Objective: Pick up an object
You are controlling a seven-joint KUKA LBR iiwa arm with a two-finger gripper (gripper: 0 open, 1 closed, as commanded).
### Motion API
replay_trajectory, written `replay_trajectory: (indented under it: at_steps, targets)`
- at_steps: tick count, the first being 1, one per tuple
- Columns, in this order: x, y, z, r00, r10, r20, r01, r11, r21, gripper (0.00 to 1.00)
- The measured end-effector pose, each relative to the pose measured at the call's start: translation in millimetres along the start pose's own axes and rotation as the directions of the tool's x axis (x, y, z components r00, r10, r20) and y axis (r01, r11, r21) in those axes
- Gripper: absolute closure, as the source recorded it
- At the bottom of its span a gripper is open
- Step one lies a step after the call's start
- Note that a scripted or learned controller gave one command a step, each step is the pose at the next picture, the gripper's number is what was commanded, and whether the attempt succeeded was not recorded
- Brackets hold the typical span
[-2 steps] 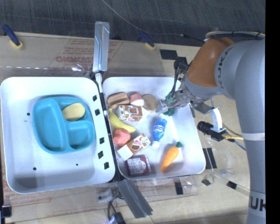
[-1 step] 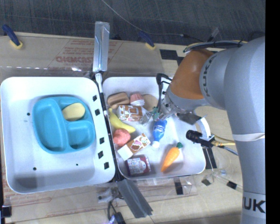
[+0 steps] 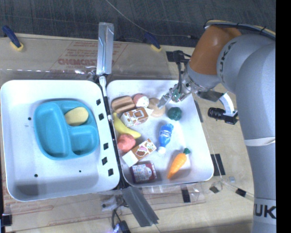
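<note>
Camera view: the jaws [image 3: 170,97] hang over the right bin [image 3: 203,144], and whether they are open or closed I cannot tell. A tan round toy [image 3: 156,107] lies just below-left of them, a dark green ball [image 3: 174,113] just below. Packed so close, they risk a nudged neighbour or a glancing, failed grasp.

I am viewing a bench [image 3: 48,52] topped with a pale board showing reversed red lettering. Two shallow white bins are sitting directly on it, side by side and touching: the left bin [image 3: 19,144] and the right bin [image 3: 203,154]. Blue clamps [image 3: 12,37] are gripping the board's far edge. A grey divider bar [image 3: 105,47] is lying between the bins.
</note>
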State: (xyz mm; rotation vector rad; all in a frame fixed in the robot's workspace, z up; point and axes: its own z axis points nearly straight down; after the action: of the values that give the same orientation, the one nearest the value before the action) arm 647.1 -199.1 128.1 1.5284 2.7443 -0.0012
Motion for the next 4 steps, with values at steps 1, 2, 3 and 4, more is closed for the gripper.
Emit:
replay_trajectory:
  at_steps: [1,2,3,4]
  targets:
    - [0,0,1,1.000,0.000,-0.002,0.000,1.000,0.001,0.00]
    - [24,-59,26,0.989,-0.148,-0.005,0.148,0.989,0.002,0.00]
    - [23,-57,18,0.988,-0.154,-0.007,0.154,0.988,0.003,1.00]
    - [51,-18,-95,1.000,0.027,0.001,-0.027,1.000,-0.002,1.00]
